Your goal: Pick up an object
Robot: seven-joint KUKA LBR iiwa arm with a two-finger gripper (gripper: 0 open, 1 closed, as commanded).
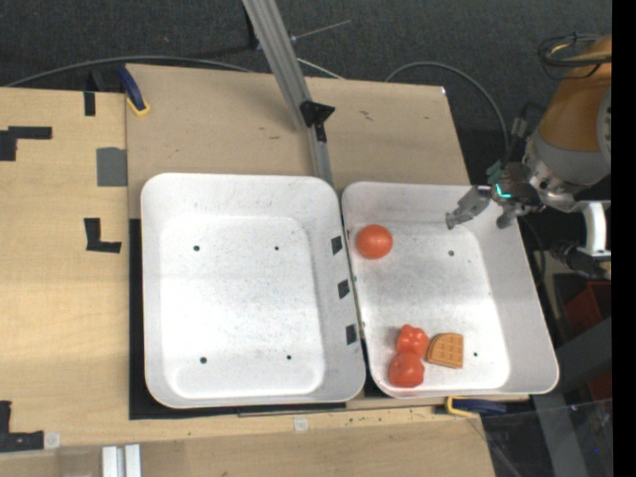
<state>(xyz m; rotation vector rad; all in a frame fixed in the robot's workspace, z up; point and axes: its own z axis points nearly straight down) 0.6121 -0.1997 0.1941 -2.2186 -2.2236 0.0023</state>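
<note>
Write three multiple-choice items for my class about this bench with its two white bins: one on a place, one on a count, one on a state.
1. Where does the orange-red ball lie?
A. left bin
B. right bin, far part
C. bare bench

2. How many things lie in the right bin?
A. three
B. one
C. five

3. How does the tool stand?
A. gripping the ball
B. pressed on the waffle-like piece
C. at the bin's far right corner, holding nothing

Answers: 1 B, the ball sits near the divider, far side. 2 A, ball, red pepper-like toy, waffle-like piece. 3 C, nothing sits between its fingers.
</note>
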